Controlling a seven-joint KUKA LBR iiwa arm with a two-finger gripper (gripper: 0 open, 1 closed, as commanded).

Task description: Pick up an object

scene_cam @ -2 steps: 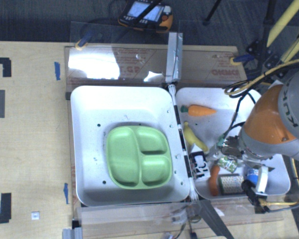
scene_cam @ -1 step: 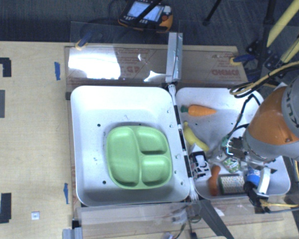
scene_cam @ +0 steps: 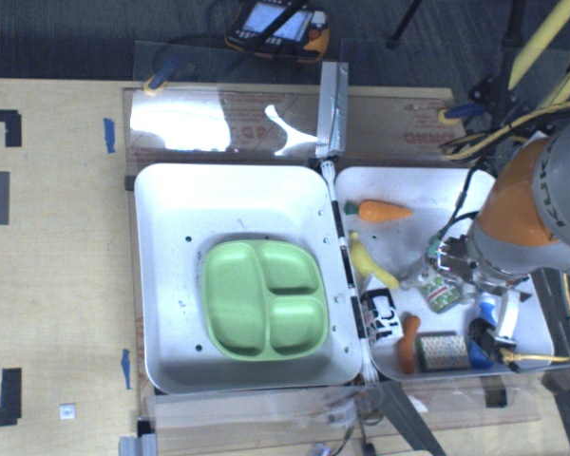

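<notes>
arm (scene_cam: 527, 207) over right bin (scene_cam: 399, 183), carrot (scene_cam: 384, 212)

The left white bin (scene_cam: 161, 255) holds a green divided plate (scene_cam: 264, 298) near its middle. Behind this bin stands a clear plastic sheet (scene_cam: 228, 122), and further behind lies a handheld control pendant (scene_cam: 277, 27).

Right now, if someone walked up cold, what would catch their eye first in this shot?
Probably the green divided plate, lying alone in the left bin. Next, the arm's orange band over the right bin, which holds an orange carrot near the back and a yellow banana by the divider, with smaller items crowded at the front.
</notes>
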